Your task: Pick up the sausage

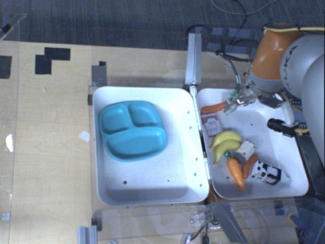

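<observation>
The reddish-orange sausage [212,108] lies roughly level at the right bin's [299,187] upper left corner.

Turquoise divided plate [133,130], white bins [147,193], yellow banana [225,142], orange carrot [235,172], reddish-orange sausage [212,108]

A pale wooden bench [45,151] meets dark blue-grey carpet [101,14] beyond.
</observation>
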Motion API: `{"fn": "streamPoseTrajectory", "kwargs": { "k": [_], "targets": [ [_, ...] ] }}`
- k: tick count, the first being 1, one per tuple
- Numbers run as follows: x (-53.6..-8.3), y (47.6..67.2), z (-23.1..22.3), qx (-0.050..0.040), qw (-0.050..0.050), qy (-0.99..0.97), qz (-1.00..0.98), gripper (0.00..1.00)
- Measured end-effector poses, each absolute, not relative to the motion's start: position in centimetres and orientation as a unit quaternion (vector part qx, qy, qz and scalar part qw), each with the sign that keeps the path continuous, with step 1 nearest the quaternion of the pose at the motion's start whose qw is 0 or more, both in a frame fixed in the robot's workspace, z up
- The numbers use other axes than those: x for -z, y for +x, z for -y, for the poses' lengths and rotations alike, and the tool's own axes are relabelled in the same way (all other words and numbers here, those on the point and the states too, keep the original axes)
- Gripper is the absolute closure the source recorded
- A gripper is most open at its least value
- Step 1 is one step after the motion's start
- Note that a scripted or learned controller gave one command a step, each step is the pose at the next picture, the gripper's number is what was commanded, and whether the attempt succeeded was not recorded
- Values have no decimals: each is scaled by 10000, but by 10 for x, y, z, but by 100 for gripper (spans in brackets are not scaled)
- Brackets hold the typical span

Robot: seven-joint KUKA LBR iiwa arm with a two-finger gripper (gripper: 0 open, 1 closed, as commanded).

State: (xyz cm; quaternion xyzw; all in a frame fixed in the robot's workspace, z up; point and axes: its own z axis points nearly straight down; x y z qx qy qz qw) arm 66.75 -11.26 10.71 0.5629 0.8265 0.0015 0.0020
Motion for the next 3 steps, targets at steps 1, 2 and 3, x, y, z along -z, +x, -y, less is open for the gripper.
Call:
{"fn": "streamPoseTrajectory", "kwargs": {
  "k": [1,2,3],
  "targets": [
    [-88,647,108,-31,42,6212,-7837,100],
    [-88,647,111,-18,55,6223,-7828,0],
    [-136,671,121,-18,32,6205,-7842,0]
  ]
}}
